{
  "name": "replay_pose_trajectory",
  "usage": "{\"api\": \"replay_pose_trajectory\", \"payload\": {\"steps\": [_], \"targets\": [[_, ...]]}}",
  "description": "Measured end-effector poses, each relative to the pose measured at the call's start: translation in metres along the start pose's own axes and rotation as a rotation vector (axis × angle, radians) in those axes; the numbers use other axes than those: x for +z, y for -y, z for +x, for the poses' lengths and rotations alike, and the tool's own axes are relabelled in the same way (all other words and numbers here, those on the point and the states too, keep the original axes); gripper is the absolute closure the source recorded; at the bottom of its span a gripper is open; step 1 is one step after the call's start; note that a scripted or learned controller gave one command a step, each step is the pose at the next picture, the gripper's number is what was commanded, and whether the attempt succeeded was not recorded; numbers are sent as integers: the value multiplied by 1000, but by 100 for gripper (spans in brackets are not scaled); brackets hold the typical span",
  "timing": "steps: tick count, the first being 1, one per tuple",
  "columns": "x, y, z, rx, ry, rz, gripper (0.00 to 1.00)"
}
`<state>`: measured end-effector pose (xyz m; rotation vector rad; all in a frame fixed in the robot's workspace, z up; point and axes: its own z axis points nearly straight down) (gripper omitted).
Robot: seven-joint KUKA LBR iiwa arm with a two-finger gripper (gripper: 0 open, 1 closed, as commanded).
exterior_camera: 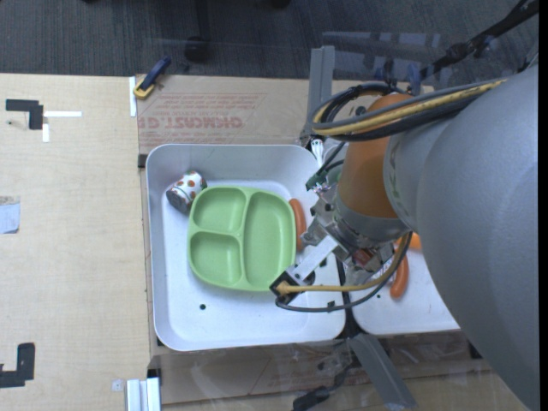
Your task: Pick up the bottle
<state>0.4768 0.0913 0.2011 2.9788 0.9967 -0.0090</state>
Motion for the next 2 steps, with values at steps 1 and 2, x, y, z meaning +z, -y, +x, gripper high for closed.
{"api": "replay_pose_trajectory", "payload": {"steps": [1,2], "targets": [[9,-3,4,106,0,0,0],[110,38,71,185,-3,-2,0]]}}
